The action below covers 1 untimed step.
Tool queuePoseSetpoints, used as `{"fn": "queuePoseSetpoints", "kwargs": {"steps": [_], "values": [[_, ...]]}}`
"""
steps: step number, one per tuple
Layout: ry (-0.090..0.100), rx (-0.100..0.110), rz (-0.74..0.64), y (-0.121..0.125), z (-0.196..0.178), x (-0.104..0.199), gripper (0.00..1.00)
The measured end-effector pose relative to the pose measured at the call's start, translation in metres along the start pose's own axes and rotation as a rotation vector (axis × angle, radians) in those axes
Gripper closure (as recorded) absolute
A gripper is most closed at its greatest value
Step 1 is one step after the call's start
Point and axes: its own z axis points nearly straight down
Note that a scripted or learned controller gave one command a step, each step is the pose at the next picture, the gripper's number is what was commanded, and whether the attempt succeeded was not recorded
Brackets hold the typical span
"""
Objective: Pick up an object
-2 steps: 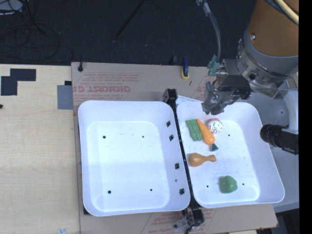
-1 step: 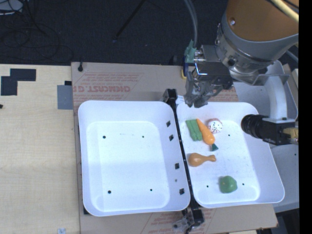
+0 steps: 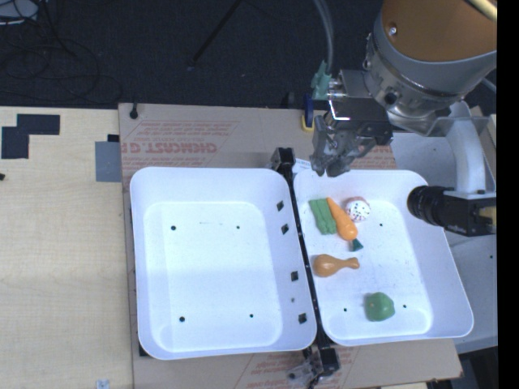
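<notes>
Looking down on the bench, we see two shallow white bins side by side on a sheet of brown cardboard [image 3: 203, 132]. The cardboard carries red printed lettering along its far strip, upside down and mirrored from our side; we cannot read it with confidence, and a second red print at the near edge is too cut off to make out.

We see no objects lying in the left bin [image 3: 150, 217], just a few small dark dots on its floor. The right bin [image 3: 446, 298] holds all the objects we can pick from. Near its far left part lies a flat green piece [image 3: 321, 215], and just beside it, touching or nearly so, an orange toy carrot [image 3: 344, 222] with a small dark green tip pointing toward the near side. Just right of the carrot sits a small white ball with dark speckles [image 3: 358, 210]. Closer to us, near the bin's left wall, rests a tan toy shaped like a drumstick [image 3: 333, 265], lying on its side. A rounded green lump [image 3: 379, 306] sits apart from the others toward the near right corner.

The gripper [image 3: 334, 162] hangs over the far left rim of the right bin, above and apart from the carrot cluster, below the grey wrist with its orange band [image 3: 434, 19]. Nothing is seen between its fingers; whether the jaws are released or clenched we cannot tell
</notes>
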Motion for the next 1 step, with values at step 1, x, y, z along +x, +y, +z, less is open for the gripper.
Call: {"fn": "queuePoseSetpoints", "kwargs": {"steps": [1], "values": [[0.001, -0.001, 0.002, 0.0001, 0.0105, 0.0593, 1.00]]}}
